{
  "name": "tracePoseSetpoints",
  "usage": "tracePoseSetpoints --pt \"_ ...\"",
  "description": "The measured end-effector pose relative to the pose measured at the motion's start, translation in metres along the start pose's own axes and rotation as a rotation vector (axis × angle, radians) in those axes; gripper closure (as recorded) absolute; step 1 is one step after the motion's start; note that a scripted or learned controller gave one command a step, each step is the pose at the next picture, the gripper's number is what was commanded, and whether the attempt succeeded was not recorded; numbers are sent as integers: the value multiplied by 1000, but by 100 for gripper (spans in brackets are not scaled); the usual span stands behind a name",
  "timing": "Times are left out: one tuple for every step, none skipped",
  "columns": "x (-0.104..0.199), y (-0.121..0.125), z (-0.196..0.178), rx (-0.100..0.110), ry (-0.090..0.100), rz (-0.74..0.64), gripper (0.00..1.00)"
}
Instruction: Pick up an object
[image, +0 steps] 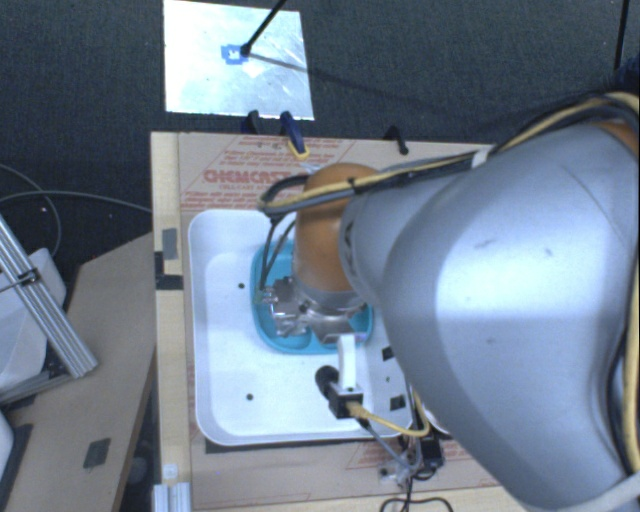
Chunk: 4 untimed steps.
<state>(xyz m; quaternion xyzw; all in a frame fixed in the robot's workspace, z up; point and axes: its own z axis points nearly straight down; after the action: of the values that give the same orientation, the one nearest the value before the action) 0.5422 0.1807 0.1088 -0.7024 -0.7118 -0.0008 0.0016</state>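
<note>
The grey arm (500, 300) reaches in from the right and covers much of the bench, its orange band (318, 235) sitting directly above the wrist. Below the band the gripper (296, 316) points down into 1 white bin (222, 330), and its metal body hides the tip. Whether it is wide, narrow or holding anything cannot be told.

The blue object (270, 300) (flat and rounded, as far as it shows) lies directly under the gripper, on the bin floor. It curves out past the gripper's left side and below it. The gripper body overlaps the object, but contact between them cannot be judged.

Just beside the gripper, toward the near edge of the bin, are a small black piece (327, 380) and a white strip (348, 362). Whether they lie in the bin or hang from the arm is unclear. A yellow cable (392, 426) runs on from them, further to the gripper's right.

Under the bin a cardboard sheet (225, 165) with red print extends beyond the gripper toward the far side. A blue-handled clamp (292, 132) sits on its far edge. Well beyond that lies a silvery square panel (238, 70). Well to the gripper's left, off the sheet, an aluminium rail (45, 305) slants across.
</note>
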Motion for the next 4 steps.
tracePoseSetpoints --pt "-24 59 20 -6 14 8 100" --pt "23 2 21 -14 -3 6 100" --pt "-13 -51 19 -24 0 16 100" --pt "-23 29 20 -11 16 0 100"
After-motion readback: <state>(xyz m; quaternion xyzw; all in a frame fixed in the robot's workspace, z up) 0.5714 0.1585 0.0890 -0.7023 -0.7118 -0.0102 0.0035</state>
